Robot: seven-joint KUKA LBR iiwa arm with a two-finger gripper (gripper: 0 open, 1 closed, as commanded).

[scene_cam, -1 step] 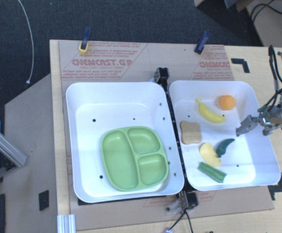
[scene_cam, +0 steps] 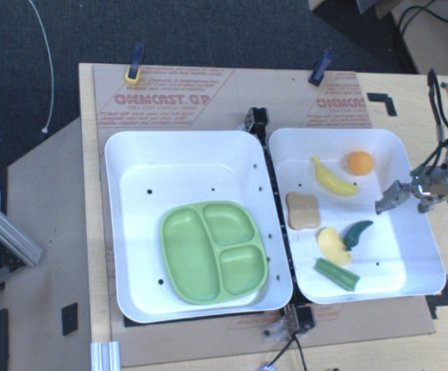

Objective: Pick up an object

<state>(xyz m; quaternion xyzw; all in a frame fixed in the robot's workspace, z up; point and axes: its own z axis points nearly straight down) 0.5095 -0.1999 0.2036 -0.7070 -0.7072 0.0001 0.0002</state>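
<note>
The right bin (scene_cam: 409,273) holds several toy foods: an orange ball (scene_cam: 361,162), a yellow banana (scene_cam: 334,178), a tan bread slice (scene_cam: 303,211), a yellow fruit (scene_cam: 331,244), a dark teal pepper (scene_cam: 358,233) leaning on that fruit, and a green cucumber (scene_cam: 337,273). My gripper (scene_cam: 388,199) reaches in from the right edge, over the bin's right side. It sits right of the pepper and below-right of the orange ball, apart from both. Nothing shows in its grasp.
A light green divided plate (scene_cam: 212,250) lies in the left bin (scene_cam: 131,161). A black clamp (scene_cam: 257,119) sits between the bins at the back. Cables hang at the far right near the arm (scene_cam: 440,184).
</note>
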